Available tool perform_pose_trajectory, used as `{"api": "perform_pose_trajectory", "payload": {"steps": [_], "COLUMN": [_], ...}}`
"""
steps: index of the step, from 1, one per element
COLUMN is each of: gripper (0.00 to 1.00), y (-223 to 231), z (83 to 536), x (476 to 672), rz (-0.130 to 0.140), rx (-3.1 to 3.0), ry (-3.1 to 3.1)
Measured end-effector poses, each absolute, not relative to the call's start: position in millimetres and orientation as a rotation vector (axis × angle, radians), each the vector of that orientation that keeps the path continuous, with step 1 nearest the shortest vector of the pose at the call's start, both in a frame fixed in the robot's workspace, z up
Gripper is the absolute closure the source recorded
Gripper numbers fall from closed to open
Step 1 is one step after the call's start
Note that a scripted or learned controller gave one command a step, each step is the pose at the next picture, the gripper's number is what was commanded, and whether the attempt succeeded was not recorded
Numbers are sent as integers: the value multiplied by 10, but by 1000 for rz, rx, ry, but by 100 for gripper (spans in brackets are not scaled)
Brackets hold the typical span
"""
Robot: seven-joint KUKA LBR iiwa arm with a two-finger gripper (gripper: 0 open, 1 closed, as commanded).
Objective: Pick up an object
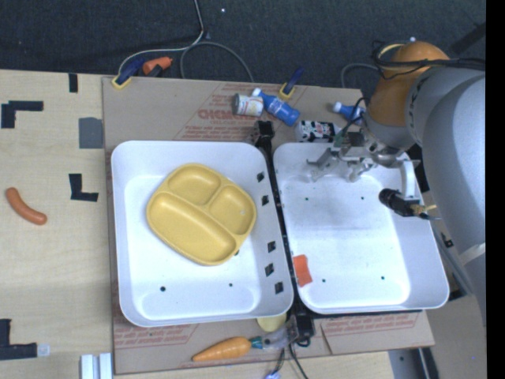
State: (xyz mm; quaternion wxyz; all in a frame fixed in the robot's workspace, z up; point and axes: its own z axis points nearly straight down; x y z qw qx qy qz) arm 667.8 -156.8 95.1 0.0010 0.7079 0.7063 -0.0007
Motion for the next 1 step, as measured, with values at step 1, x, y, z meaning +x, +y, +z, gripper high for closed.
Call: {"api": "perform_pose_trajectory", "payload": {"steps": [1], "gripper": [0], "y": [-1129], "z": [871], "x": [5938], "rz": [2], "rx": [2216], "ry": [2219]}}
